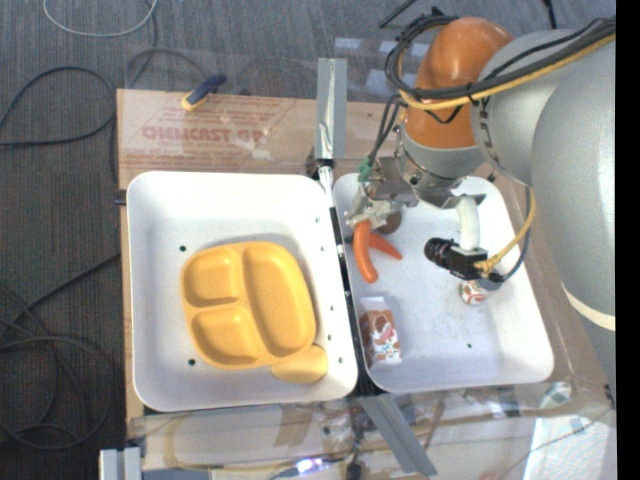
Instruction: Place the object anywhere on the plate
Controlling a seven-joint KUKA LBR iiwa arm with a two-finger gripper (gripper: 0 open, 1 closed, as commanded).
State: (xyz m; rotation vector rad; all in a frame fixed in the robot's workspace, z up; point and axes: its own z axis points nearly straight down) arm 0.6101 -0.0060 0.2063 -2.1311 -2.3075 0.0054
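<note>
Grey carpet (250, 18) around the counter (240, 423), loose cables (100, 8) trailing over it.

Orange carrot-shaped object (364, 253): in the right bin (450, 338), far half, just beside that bin's left wall. Lying flat, with a short branch sticking out toward the bin's middle. Not on the plate.

Jaws: directly over the object's far end, at or touching it. Open or closed on it: cannot tell from this angle.

Arm (580, 168): comes in over the right bin's far-right corner. Big grey link fills the right side, orange band (455, 58) sits above the wrist, and the wrist points down at the far-left part of the right bin. Yellow and black cabling is looped round the wrist.

Also in the right bin: a small brown packet (380, 335) near the left wall toward the near edge, print too small to read. A small red-and-white round thing (474, 291) sits right of centre.

Left bin (160, 208): yellow three-compartment plate (270, 298) roughly centred, nothing in the compartments. A yellow lump (302, 366) touches its near-right corner.

Brown board (200, 133) behind the left bin's far edge carries red lettering, upside down in this view. It looks like "CHEMCAST", rest unreadable. A small blue-and-yellow item (203, 88) sits at the board's far edge.
</note>
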